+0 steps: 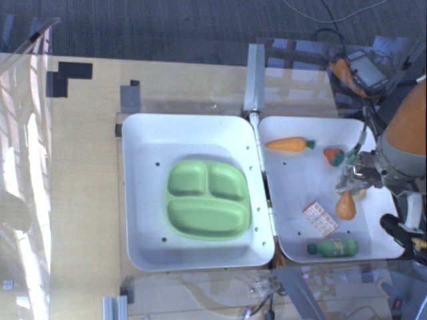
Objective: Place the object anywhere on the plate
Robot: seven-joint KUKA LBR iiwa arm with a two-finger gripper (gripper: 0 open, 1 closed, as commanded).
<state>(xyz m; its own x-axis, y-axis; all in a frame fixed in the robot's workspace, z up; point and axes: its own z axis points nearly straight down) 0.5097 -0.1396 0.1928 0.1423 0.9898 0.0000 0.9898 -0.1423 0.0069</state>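
Lying just below the fingers [355, 177]: an orange pear [345, 207].

The big grey robot arm [408, 153] with the orange band comes in from the right side. Its orange part sits high up, round and wide, near the right edge. Below the band the arm turns grey and bends down toward the left. At its end is the small shiny metal tool [357, 177], pointing down and left. The tool hangs low on the right side.
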